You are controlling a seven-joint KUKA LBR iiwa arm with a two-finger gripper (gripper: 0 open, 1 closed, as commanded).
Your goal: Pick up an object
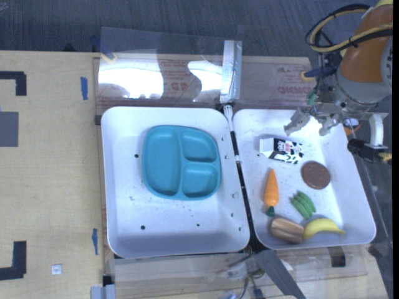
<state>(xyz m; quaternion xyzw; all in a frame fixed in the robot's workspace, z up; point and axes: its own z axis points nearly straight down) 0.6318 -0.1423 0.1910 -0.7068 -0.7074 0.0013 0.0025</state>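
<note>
Bench (43, 185): pale wood, black corner marks near the 9 o'clock edge, blue tape strips beside the bins.
Clear panel (162, 73): upright behind the left bin, at 12 o'clock from it, glaring with reflected light.
Left bin (124, 229): shallow, white, speckled with small dark marks.
Blue plate (182, 162): teal, three compartments, flat in the middle of the left bin; large compartment toward 9 o'clock, two smaller ones toward 3 o'clock.
Right bin (249, 136): white, touching the left bin along a shared rim.
Card (282, 149): small, black and white, flat near the bin's 12 o'clock end.
Carrot (271, 190): orange, lying lengthwise, green stub toward 6 o'clock, left of centre in the bin.
Bread roll (287, 229): brown, at the 6 o'clock end, touching the banana.
Green beans (303, 204): small green cluster between carrot and brown disc, just above the banana.
Banana (323, 228): yellow, curved, at 5 o'clock in the bin.
Brown disc (316, 174): round, flat, at 3 o'clock from the carrot, well apart from it.
Gripper (313, 122): fingers spread apart, nothing between them, above the bin's 1 o'clock corner, at 1 o'clock from the card.
Arm (368, 61): grey with orange band, yellow cable looped above, at the 2 o'clock corner.
</note>
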